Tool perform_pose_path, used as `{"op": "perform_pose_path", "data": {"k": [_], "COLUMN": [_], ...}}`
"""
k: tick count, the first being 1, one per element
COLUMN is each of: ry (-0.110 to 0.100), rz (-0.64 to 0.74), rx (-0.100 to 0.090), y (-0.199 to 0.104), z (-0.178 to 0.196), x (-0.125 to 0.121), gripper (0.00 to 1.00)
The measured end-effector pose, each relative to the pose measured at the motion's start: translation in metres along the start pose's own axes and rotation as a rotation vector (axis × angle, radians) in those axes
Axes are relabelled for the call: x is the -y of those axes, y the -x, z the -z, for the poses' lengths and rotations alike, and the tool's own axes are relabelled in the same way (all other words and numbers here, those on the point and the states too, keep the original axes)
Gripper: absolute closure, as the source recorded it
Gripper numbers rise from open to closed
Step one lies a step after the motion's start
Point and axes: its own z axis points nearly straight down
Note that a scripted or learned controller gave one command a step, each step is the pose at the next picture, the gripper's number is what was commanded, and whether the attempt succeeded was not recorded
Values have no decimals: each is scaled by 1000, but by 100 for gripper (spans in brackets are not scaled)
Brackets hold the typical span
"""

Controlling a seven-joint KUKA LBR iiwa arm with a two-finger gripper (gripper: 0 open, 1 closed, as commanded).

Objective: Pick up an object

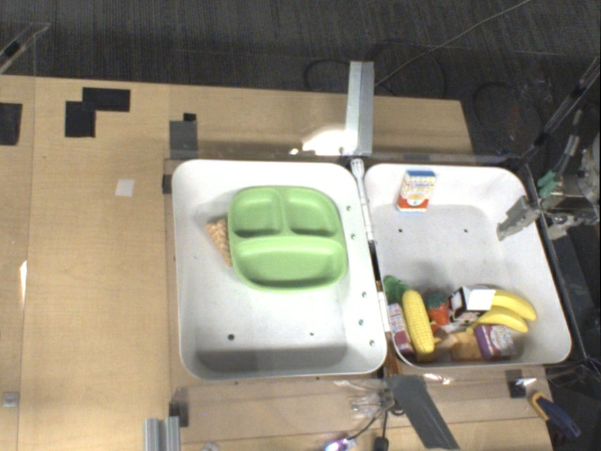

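Your bench top (84,252) looks like pale wood or laminate, matt, with a faint sheen in places. Left bin (272,346) and right bin (470,233): smooth white plastic by the look, semi-matt, soft shadows on the floors. Green divided tray (286,235): smooth moulded plastic, slight satin finish. The upright post (361,111) between the bins reads as brushed grey metal, and a bright glare sits at its base. Floor beyond the bench (235,17): dark, rough-textured, carpet-like weave. Small carton (417,190): printed card, matt. Bananas (507,313) and corn cob (417,321): glossy, toy-plastic look. You can't tell the materials of the other small items.
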Motion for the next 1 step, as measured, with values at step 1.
{"op": "perform_pose_path", "data": {"k": [1], "ry": [-4], "rz": [37], "rx": [-2], "y": [-68], "z": [-118], "x": [-20], "gripper": [0]}}
